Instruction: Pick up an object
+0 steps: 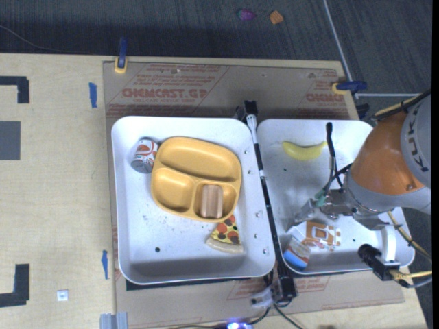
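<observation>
The grey arm with its orange band point(384, 160) is reaching in from the right and hanging over the right bin point(274, 149), its gripper point(322, 204) low over the bin floor near the middle. From where I am standing I cannot tell how the tool is set, because the wrist and a tangle of black cable are covering it.

Just near of the gripper a small orange-and-white carton point(321, 235) is lying flat on the bin floor, and beside it, toward the near left corner, a small blue-and-white cup point(296, 256) is lying on its side. A yellow banana point(304, 149) is resting at the far side of the same bin, well apart from the gripper.

In the left bin point(130, 252) a yellow divided tray point(188, 166) is sitting at a slant, with a brown block point(210, 201) lying in its near right compartment. A crushed can point(143, 155) is lying against the tray's far left edge, and a toy pizza slice point(226, 234) is lying just near of the tray.
</observation>
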`<state>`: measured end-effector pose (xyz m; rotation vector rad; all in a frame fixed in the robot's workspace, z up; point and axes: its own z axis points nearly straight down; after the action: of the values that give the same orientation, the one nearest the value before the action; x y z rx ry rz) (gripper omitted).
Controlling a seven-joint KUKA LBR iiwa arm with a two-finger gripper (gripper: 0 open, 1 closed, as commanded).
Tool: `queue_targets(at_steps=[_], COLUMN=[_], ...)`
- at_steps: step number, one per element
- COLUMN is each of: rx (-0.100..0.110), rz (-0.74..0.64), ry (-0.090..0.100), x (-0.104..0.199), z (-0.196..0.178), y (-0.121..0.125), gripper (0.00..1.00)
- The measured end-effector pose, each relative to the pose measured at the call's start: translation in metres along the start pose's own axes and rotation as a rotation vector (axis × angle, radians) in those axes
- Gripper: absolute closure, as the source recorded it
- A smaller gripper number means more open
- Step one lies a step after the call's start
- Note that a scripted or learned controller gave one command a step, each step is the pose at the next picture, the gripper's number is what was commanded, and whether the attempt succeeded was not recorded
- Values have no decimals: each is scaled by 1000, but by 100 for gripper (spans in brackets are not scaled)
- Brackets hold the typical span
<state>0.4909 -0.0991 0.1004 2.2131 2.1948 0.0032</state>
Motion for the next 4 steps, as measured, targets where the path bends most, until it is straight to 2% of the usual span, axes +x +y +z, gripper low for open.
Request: queue_targets(at_steps=[1, 2, 3, 4], rx=[4, -7, -6, -15], rz=[-6, -3, -3, -3], ry=[12, 2, 2, -1], x=[6, 2, 2, 1], z=[11, -1, 0, -11], y=[-7, -5, -5, -3], gripper=[0, 100, 0, 100])
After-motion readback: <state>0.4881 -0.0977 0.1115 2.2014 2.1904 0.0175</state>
